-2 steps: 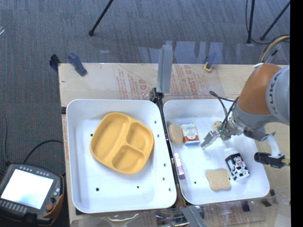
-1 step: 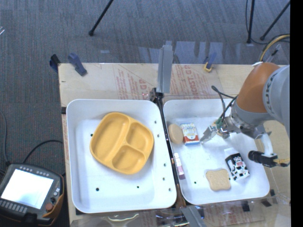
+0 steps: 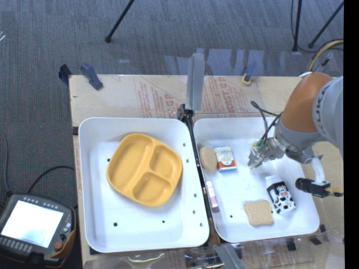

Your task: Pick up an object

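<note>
The right bin (image 3: 241, 129) holds several small items: a tan oval piece (image 3: 208, 158), a small carton with an orange picture (image 3: 225, 158), a slim pink-and-white tube (image 3: 212, 196) by the left wall, a toast-shaped slice (image 3: 258, 212) and a black-and-white carton (image 3: 281, 197). My gripper (image 3: 255, 159) hangs low over the middle of this bin, just right of the orange-picture carton and above the black-and-white carton. I see nothing between its fingers. The arm comes in from the right, with its orange band above the wrist.
The left bin (image 3: 95, 150) carries a yellow divided plate (image 3: 145, 168). A grey upright post (image 3: 195, 86) stands behind the gap between the bins. A teach pendant (image 3: 35, 226) lies at the lower left, off the bench. Blue clamps sit on the bench's back edge.
</note>
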